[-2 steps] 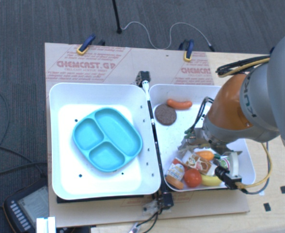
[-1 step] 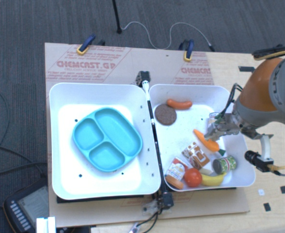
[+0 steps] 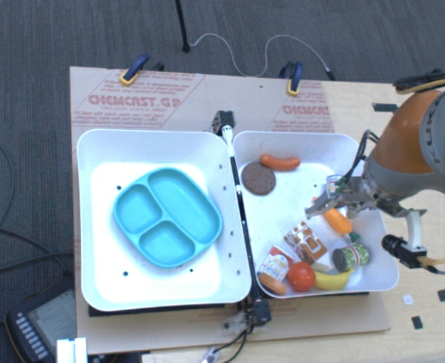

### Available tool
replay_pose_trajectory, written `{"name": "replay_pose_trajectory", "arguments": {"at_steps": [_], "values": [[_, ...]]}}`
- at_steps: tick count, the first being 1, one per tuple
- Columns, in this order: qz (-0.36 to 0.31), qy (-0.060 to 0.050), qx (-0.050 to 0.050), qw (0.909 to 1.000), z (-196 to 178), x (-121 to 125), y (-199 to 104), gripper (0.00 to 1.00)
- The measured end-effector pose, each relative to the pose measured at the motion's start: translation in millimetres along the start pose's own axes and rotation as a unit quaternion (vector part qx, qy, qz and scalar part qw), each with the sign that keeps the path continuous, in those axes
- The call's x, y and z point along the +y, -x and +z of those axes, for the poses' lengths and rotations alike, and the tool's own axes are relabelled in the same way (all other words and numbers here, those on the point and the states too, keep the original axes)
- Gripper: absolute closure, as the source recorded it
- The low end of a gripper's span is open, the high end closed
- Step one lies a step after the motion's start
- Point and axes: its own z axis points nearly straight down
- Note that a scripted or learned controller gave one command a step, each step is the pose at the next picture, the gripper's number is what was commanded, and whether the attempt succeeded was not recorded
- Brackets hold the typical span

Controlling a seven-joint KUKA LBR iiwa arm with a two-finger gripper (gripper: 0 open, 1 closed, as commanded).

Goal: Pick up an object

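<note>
While the grey arm with the orange band [image 3: 412, 138] reaches in from three o'clock, the claw [image 3: 334, 200] is seen in the camera view low over the right shallow white bin [image 3: 313, 144], just above a small orange carrot-shaped toy [image 3: 337, 221]. Whether the claw is open or closed cannot be told, and nothing can be made out as held by it, so the pick is judged not yet done; a grasp and a lift are left.

The carrot-shaped toy, the likeliest target, lies toward the bin's three o'clock side. At the bin's twelve o'clock an orange-red sausage [image 3: 281, 162] is found, with a round brown patty [image 3: 258, 178] just beside it at ten o'clock. Toward six o'clock a cluster is gathered: a brown-and-white printed carton [image 3: 307, 241], a red tomato [image 3: 301, 277], a yellow banana [image 3: 331, 280] and a green tin [image 3: 351, 255], lying close together.

In the left shallow white bin [image 3: 94, 150] a light blue three-compartment plastic plate [image 3: 167, 216] is set at the centre. Both bins are borne by the pale wooden surface [image 3: 154, 97].
</note>
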Motion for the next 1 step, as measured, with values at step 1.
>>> {"name": "replay_pose_trajectory", "arguments": {"at_steps": [1], "values": [[0.000,0.001,-0.001,1.0000,-10.6,0.6,0.6,1.00]]}}
